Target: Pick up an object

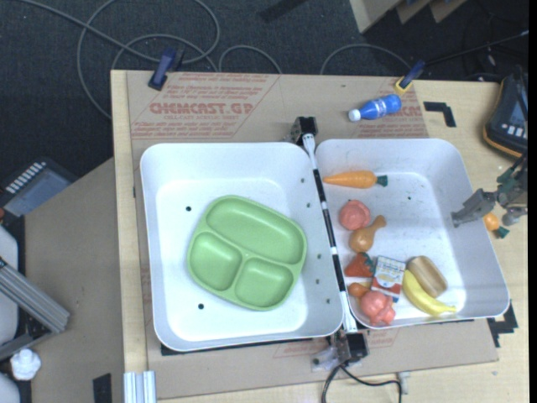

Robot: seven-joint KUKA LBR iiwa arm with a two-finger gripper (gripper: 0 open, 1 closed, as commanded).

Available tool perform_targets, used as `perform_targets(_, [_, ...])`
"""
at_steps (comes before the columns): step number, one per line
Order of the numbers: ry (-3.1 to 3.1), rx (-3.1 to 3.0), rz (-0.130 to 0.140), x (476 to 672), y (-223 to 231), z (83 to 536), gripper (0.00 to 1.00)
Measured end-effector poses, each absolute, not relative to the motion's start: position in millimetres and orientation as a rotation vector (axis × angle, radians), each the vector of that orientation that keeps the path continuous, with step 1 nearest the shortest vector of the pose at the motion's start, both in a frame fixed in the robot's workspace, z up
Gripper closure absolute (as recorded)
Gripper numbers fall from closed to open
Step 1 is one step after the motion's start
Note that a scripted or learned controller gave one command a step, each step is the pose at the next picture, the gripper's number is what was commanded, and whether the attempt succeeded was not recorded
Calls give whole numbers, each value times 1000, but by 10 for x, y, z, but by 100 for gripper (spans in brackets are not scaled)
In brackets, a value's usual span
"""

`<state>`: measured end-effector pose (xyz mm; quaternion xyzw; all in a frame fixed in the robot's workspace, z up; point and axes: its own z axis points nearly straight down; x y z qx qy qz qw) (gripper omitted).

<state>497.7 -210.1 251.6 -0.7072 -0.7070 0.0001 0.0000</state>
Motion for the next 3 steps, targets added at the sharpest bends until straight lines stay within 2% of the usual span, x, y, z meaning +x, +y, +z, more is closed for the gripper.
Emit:
perform_targets(1, [-2223, -2218, -1, 5475, -1123, 838, 0])
perform_targets(2, [-2223, -2221, -2, 6245, -1007, 849, 0])
perform_targets(3, [-2219, -2221, 2, 5553, -1019, 842, 0])
